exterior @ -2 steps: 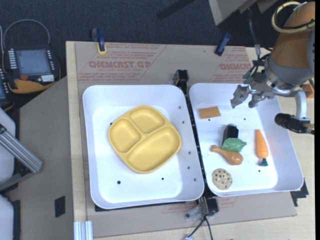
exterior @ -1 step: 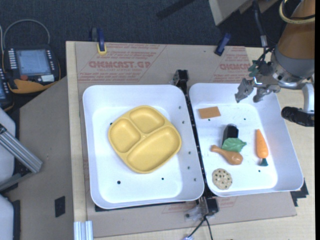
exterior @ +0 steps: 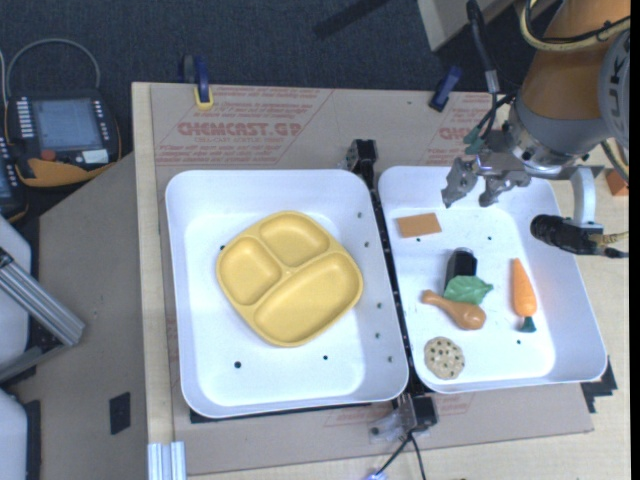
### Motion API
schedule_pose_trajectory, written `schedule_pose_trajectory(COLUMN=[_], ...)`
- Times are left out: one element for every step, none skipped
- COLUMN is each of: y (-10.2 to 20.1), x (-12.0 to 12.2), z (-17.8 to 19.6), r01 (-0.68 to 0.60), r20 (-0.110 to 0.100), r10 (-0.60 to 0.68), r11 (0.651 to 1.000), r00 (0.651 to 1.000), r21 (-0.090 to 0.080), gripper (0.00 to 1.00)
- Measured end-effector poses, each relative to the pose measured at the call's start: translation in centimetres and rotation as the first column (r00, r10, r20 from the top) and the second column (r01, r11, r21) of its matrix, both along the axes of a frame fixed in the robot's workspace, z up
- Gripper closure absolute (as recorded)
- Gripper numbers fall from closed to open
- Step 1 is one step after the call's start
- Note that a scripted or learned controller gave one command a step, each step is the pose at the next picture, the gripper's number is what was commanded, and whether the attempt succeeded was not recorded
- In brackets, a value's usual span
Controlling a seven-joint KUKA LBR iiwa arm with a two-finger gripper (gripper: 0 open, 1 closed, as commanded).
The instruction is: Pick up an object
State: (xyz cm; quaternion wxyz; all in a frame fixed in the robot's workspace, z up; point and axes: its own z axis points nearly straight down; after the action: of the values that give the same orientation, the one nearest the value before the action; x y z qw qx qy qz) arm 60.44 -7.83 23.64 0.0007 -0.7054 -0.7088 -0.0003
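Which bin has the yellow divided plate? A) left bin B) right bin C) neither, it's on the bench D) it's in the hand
A: the plate lies flat in the left bin, while the right bin holds the small items such as the carrot and cookie.
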Motion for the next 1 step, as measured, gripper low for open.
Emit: schedule_pose_trajectory(y=[4.73], x=[-1.14], z=[-0.39], r01=[0.000], r20=[-0.002], r10=[0.000], r11=[1.000], r00=[1.000], r21=[0.000], gripper=[1.00])
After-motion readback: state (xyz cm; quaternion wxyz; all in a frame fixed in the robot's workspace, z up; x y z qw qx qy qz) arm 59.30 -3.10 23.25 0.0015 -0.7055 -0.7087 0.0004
